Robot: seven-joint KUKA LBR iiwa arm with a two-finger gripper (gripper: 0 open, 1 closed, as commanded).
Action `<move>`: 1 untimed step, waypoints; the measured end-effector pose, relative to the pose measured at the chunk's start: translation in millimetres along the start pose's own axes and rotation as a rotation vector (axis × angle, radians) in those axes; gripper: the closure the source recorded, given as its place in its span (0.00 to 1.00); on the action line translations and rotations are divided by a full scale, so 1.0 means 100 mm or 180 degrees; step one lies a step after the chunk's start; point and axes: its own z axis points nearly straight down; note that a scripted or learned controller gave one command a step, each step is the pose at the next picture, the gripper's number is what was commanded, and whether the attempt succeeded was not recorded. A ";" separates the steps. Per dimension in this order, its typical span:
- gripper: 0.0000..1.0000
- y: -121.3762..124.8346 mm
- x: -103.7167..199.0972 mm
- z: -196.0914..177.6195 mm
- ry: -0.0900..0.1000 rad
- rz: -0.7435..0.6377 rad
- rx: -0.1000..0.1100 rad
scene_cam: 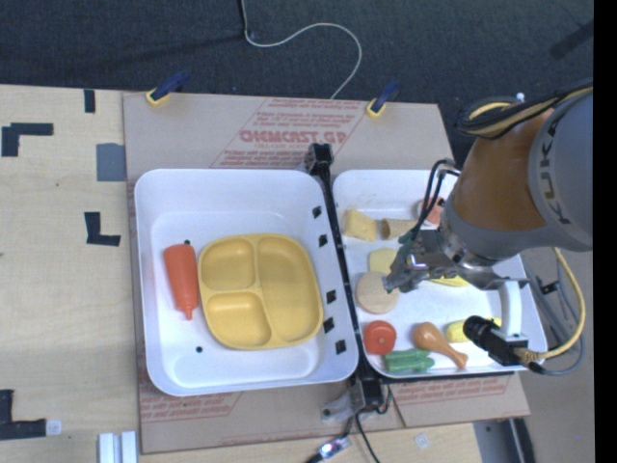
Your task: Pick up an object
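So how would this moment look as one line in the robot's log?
task: pick object | gripper: low in right bin, beside round tan piece | grasp: unclear | left bin: yellow tray, carrot

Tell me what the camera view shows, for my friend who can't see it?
A grey and orange robot arm's claw hangs over the right bin, above toy foods: a round cracker, tomato and drumstick. The left bin holds a yellow divided plate beside a carrot.

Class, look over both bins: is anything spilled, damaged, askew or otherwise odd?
Nothing stands out. The yellow tray lies flat in the left bin with a carrot beside it. The toy foods lie loose in the right bin, none spilled over the rim. The gripper hangs over them.
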 end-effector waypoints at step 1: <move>1.00 0.02 -0.08 -0.02 0.0000 0.0001 -0.0005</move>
